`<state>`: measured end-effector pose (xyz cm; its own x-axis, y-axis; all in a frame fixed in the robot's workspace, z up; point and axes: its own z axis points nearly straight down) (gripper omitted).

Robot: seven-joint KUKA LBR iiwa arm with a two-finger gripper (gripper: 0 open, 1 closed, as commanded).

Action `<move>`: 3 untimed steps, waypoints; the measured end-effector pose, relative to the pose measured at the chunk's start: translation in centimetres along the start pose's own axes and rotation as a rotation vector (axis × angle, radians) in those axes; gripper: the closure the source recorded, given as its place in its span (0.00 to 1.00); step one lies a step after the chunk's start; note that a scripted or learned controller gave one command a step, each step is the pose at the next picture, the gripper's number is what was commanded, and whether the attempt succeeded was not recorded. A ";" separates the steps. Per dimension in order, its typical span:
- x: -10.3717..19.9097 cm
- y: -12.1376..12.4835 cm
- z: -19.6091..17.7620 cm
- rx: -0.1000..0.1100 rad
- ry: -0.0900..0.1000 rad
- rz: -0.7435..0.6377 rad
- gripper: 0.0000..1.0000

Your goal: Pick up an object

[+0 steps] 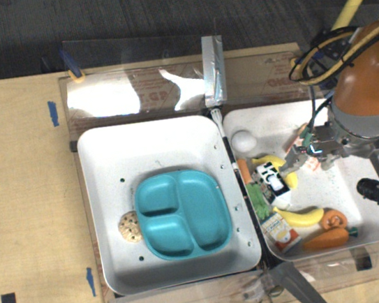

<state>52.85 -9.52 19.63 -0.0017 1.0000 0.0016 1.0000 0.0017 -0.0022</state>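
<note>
Nearest the bench's front edge, in the right bin (352, 105), a carrot (326, 238) lies along the front wall, with an orange round thing (333, 218) just behind it and a small carton (277, 231) to its left. A banana (302, 216) curves between the carton and the orange thing, touching both. In the left bin (105, 153) a teal divided plate (183, 212) fills the middle, and a speckled cookie (129, 227) sits against its left rim. Farther back in the right bin, a green packet (258, 197) lies along the wall shared with the left bin, and beside it is a black-and-white object (272, 178) resting over something yellow. My gripper (296, 154) hangs just to the right of and above that black-and-white object, very near it; whether I touch it I cannot tell, and I cannot tell how my hand is set. The banana and carrot lie well in front of me. Behind, a white ball (243, 140) rests near the shared wall, to my left. My arm (367, 85) comes in from the right, cables looped over it.
</note>
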 end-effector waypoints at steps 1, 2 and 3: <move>-0.3 5.4 8.3 -0.039 -0.002 -0.024 0.00; -0.5 7.1 8.8 -0.042 -0.001 -0.034 0.00; -0.5 7.2 8.8 -0.044 -0.002 -0.049 0.00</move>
<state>60.02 -10.00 10.81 -0.0511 0.9987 -0.0014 0.9978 0.0511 0.0422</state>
